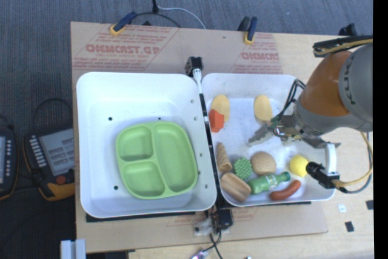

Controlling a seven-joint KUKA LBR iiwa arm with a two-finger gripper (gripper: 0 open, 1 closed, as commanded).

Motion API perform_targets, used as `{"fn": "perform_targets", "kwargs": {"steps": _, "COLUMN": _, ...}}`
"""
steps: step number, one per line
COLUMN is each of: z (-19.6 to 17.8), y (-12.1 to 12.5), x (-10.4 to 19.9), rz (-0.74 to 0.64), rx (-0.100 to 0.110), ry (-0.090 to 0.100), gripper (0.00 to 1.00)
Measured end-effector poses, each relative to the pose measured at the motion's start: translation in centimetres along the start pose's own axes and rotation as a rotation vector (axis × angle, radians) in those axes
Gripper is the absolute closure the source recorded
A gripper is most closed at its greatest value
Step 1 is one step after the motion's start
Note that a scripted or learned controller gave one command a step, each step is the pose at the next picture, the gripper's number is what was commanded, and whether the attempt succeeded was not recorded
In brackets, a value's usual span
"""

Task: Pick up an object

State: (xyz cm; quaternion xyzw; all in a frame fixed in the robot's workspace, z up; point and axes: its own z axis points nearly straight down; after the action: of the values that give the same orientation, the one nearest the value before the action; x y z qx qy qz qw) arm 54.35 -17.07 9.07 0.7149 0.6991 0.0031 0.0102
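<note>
My gripper (259, 134) hangs over the middle of the right bin (242, 83), its fingers open with nothing between them. A pale yellow piece (262, 107) lies just behind it and a round tan bun (263, 162) just in front of it. Along the bin's left side lie a yellow-orange piece (220, 104), a red-orange piece (216, 121) and a tan cone (224, 158). At the front lie a green waffle-textured piece (243, 167), a hot-dog bun (235, 186), a green bottle (268, 181), a red sausage (285, 190) and a yellow lemon (298, 165).
The left bin (97, 100) holds a green three-part plate (157, 159). The arm's orange band and grey body (333, 97) cover the right bin's right side, with cables and a black part (317, 171) beside the lemon. Clamps (248, 30) sit on the bench's back edge.
</note>
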Motion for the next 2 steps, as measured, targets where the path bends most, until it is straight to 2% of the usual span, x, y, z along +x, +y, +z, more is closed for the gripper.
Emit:
{"fn": "perform_targets", "kwargs": {"steps": 1, "z": 0.3, "y": 6.8, "x": -1.1, "rz": 0.189, "rx": 0.010, "ry": 0.004, "gripper": 0.00}}
{"fn": "perform_targets", "kwargs": {"steps": 2, "z": 0.1, "y": 2.2, "x": 1.2, "rz": 0.054, "rx": 0.002, "ry": 0.000, "gripper": 0.00}}
